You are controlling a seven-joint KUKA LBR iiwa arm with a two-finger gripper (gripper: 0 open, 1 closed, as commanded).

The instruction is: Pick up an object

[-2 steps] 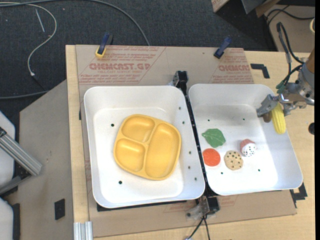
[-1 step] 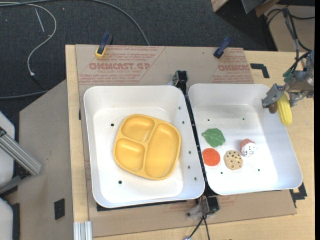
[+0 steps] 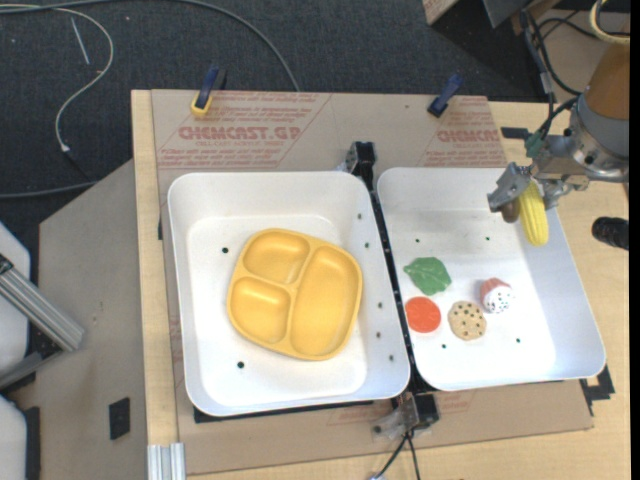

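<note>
— Here, over the right bin (image 3: pixel 560 298): where does the pincer (image 3: pixel 528 196) stand?

— At the bin's far right corner, closed on a yellow corn cob (image 3: pixel 535 218), which hangs between its fingers.

— How does the cob lie?

— Long axis running toward the near edge, tip pointing down at the bin floor, seemingly just clear of it.

— And the rest?

— Leaf (image 3: pixel 428 273), red disc (image 3: pixel 423 314), cookie (image 3: pixel 466 320) and strawberry (image 3: pixel 496 295) lie well apart, nearer the camera. A straight lift looks enough.
</note>
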